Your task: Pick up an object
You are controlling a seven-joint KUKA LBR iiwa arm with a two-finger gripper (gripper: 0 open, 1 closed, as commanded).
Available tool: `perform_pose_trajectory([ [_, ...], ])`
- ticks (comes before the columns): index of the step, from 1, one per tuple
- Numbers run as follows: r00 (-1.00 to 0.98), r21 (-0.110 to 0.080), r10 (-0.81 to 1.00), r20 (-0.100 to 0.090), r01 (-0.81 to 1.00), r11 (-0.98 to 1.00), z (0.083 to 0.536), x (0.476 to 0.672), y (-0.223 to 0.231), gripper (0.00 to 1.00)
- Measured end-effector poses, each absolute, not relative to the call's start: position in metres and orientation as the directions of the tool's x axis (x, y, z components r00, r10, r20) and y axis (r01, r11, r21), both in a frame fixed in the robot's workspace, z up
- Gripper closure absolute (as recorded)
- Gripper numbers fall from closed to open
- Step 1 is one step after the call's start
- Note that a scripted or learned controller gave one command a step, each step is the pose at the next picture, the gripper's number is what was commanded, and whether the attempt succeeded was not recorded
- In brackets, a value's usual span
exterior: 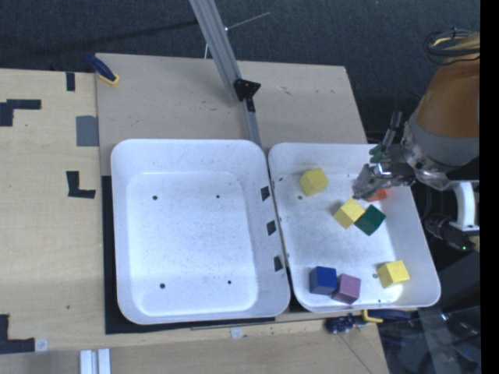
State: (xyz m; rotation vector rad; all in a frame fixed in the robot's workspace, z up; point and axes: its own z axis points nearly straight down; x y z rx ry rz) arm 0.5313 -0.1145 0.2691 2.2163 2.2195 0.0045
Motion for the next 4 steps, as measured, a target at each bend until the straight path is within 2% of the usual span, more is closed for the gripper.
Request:
perform_pose_trajectory([
  [1, -0.007, -0.001, 1.0, 0.002, 1.0, 0.007, 0.272, 0.541, -0.062, 1.0],
  [2, -0.007, -0.004, 1.0, 0.001, 1.0, 0.007, 0.252, 0.552, -0.01, 1.0],
  [3, -0.007, -0.004, 1.0, 0.001, 1.0, 0.007, 0.236, 0.554, 0.043, 1.0],
  [4, -0.007, -0.002, 1.0, 0.0, 1.0, 0.007, 0.224, 0.568, 0.095, 1.0],
])
